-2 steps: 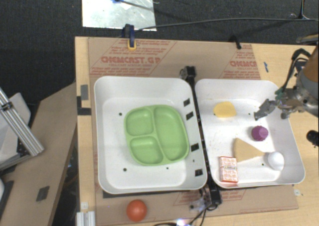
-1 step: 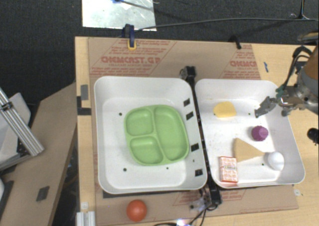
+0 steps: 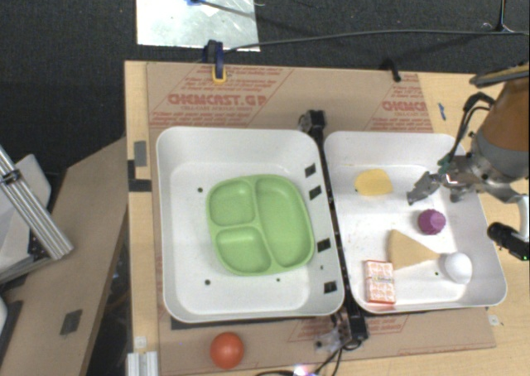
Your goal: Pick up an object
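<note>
A brown tabletop (image 3: 248, 89) was seen from above against dark flooring, with two white bins placed side by side. The left bin (image 3: 178, 159) was occupied by a green divided tray (image 3: 259, 224). In the right bin (image 3: 397, 147) were laid a yellow disc (image 3: 373, 182), a purple ball (image 3: 431, 221), a tan wedge (image 3: 407, 249), a white ball (image 3: 455, 267) and a small red-and-white box (image 3: 379, 281). An orange ball (image 3: 226, 349) was left on the tabletop in front of the left bin. The arm (image 3: 501, 138) was extended in from the right, the claw (image 3: 431, 185) poised above the right bin, between disc and purple ball. Nothing was seen gripped; how far it was open could not be told.
</note>
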Controlling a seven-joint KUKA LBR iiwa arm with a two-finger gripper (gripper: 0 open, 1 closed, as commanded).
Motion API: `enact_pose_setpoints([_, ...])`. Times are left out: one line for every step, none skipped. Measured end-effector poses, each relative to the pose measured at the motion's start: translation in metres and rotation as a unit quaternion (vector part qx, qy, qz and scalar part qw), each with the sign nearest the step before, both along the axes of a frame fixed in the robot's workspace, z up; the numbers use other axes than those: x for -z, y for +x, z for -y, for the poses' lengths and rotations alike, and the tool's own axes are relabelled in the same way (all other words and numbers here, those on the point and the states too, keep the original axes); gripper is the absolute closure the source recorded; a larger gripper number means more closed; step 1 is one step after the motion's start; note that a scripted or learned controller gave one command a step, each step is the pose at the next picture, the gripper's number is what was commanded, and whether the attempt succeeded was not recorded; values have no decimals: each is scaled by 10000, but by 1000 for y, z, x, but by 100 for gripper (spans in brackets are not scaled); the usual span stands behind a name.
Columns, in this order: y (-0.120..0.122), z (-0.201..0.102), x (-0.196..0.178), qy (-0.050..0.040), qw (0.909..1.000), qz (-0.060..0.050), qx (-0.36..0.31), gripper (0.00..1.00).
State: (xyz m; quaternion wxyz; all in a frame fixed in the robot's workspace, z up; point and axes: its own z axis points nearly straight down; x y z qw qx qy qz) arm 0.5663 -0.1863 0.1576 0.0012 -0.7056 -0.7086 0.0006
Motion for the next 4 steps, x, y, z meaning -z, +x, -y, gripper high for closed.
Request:
enact_pose_setpoints([-4,-1,42,2,10000,-1,11,0])
enact_pose_setpoints([-4,-2,74,-1,10000,6,12,0])
enact_pose_setpoints([-2,-1,62,-11,10000,34,13,100])
enact_pose_setpoints([1,-8,0,-15,10000,53,-5,100])
